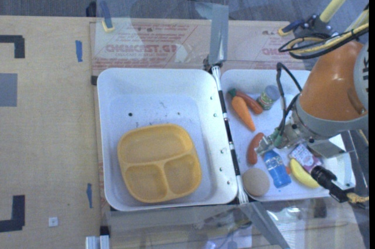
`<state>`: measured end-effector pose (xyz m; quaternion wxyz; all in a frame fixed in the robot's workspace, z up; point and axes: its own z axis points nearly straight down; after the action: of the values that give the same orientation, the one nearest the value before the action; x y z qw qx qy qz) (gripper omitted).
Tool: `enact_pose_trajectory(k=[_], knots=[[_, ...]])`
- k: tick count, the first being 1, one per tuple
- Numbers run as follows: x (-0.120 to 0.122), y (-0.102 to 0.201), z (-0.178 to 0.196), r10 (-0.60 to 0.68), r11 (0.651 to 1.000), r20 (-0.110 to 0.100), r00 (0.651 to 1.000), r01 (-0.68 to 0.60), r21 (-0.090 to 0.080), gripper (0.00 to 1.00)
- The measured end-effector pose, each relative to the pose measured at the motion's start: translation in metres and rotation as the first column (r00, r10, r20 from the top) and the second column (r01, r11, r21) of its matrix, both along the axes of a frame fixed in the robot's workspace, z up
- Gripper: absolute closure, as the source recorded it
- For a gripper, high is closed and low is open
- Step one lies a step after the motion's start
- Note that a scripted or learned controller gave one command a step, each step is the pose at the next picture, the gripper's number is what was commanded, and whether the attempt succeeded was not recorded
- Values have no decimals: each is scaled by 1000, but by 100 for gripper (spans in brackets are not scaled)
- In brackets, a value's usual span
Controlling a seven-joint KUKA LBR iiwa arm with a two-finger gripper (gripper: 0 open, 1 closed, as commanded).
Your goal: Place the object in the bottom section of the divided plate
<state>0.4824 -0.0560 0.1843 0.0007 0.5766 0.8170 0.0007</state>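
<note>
Looming closest, the grey arm [337, 89] with its orange band hangs over the right bin [345, 174]. Left bin [111, 125] on the desk [47, 125] holds the yellow divided plate [158, 163]. Under the tool [275, 142], whose grip cannot be told, lie a carrot [242, 112], blue bottle [276, 169], banana [302, 174], sausage [254, 148] and tan ball [256, 181].
</note>
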Motion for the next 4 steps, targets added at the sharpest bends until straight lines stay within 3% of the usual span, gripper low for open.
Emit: enact_pose_trajectory(k=[1,2,3,4], knots=[[-3,90,0,7,1000,-2,1000,-7,0,100],[1,142,0,502,865,1,865,-502,-1,100],[-3,226,15,662,750,2,750,-662,-1,100],[-3,226,15,662,750,2,750,-662,-1,0]])
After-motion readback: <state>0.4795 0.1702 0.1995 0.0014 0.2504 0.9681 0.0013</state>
